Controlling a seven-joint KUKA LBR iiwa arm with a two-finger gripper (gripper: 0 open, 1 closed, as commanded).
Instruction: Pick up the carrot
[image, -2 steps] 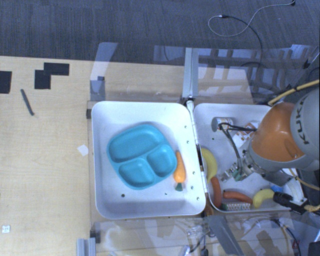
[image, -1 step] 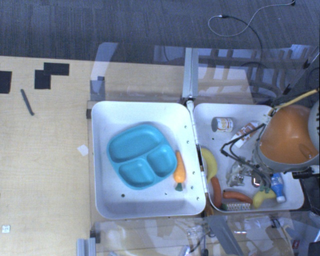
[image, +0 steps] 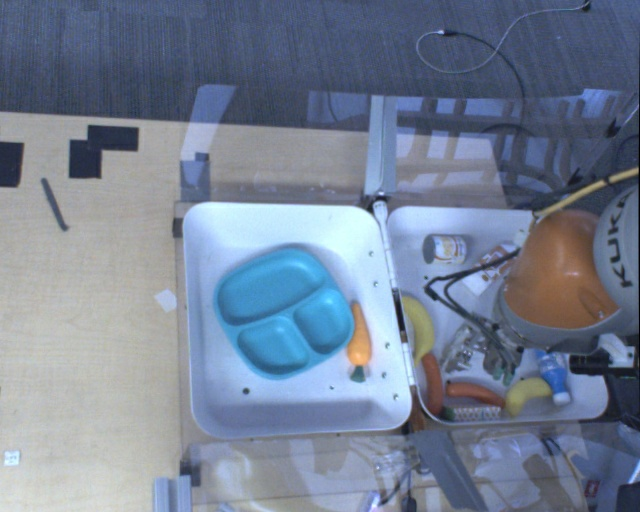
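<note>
The carrot (image: 359, 340) is seen in the left bin (image: 205, 300), lying lengthwise just beside the right edge of the blue divided plate (image: 275, 310) and near the bin's right wall. Its green stem end points toward the near edge of the bin; the orange body runs away from it. Whether carrot and plate touch cannot be told.

The arm (image: 560, 275) is positioned over the right bin (image: 590, 400), well apart from the carrot. The claw (image: 478, 350) is seen low among clutter there: a banana (image: 418, 328), a sausage (image: 432, 378), a small can (image: 445, 247) and a small bottle (image: 556, 378). Whether the claw is wide or narrow cannot be told; nothing is seen held in it.

Judgement: the step in hand is the approach. The claw is best lifted clear of the divider between the bins before being carried left. The fingers are best set across the carrot's narrow width, at mid-body. One finger must fit between carrot and plate rim, so a centred, vertical descent is advised. A nudge against the plate could roll the carrot away.
</note>
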